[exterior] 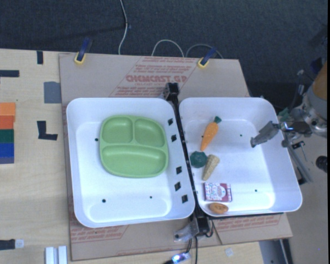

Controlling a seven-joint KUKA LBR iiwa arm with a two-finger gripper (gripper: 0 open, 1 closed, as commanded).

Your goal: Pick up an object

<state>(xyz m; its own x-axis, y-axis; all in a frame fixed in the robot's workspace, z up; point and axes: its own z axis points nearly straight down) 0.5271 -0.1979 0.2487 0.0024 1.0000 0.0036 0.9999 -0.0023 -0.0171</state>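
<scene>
Objects for picking, none yet lifted, all lie in the right-hand shallow white bin [275, 199]; the pick has not begun as far as the view shows. Working from the left: the left-hand shallow white bin [88, 202] carries a pale green plastic divided plate [134, 146], lying flat near its middle. Across the central divider, the right-hand bin holds an orange toy carrot with a green top [209, 133], lying at a slant near the bin's left side. Just below it sit a small dark teal rounded piece [198, 159] and, touching or just beside it, a tan cone-shaped piece [210, 166]. Further toward the near edge lies a small pink-and-white flat packet [217, 191], with a small orange-brown oval piece [218, 208] just below it. The grey two-finger gripper [262, 135] is at the bin's right side, above its wall, well apart from every object; the carrot is the nearest, off to its left. Whether it is open or closed cannot be told from this angle. Remaining, in my judgement: approach, closure on an object, and lift.
</scene>
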